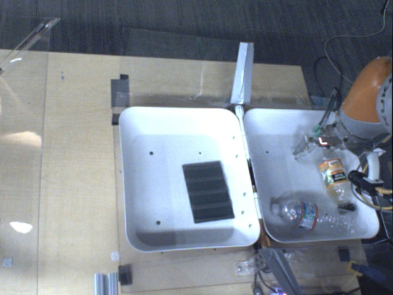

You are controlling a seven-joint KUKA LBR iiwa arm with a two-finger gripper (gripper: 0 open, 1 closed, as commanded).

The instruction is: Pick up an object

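Two clear crinkled plastic bottles (301, 214) lay below my gripper (310, 143); finger state unreadable, so I judged a centred descent best.

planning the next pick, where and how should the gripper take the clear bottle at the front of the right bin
Grip the bottle across the middle of its body, coming straight down. It seems to lie on its side on the right bin floor, long axis left to right, so the fingers probably close front to back.

Two smooth white plastic bins (132, 165) sit on a pale matt wooden bench (67, 165). A ribbed matt black pad (208, 192) lies in one; clear, glossy crinkled plastic bottles (295, 212) in the other.
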